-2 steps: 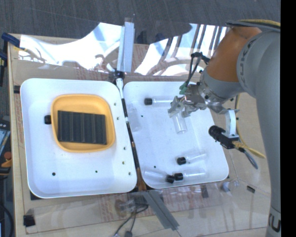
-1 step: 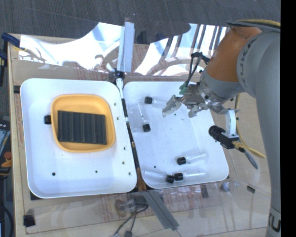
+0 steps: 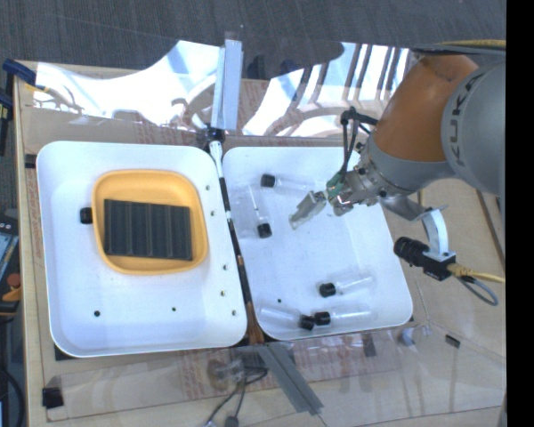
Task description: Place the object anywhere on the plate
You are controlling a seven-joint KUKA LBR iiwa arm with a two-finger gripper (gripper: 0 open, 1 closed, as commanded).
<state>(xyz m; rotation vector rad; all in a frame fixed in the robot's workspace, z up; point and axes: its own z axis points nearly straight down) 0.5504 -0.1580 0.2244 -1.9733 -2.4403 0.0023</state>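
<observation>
Hovering over the right bin [image 3: 387,305], hand [image 3: 310,206] spread and gripping nothing; clear capped vials [image 3: 343,286] lie below it, none on the yellow plate [image 3: 148,191]; placement outstanding.

The right bin [image 3: 384,265] has bare floor at its middle, below the gripper [image 3: 306,209]; small clear tubes [image 3: 338,287] lie near its front edge and by the ridge [image 3: 231,238] between the bins; the yellow plate [image 3: 147,221] has open floor around it.
</observation>
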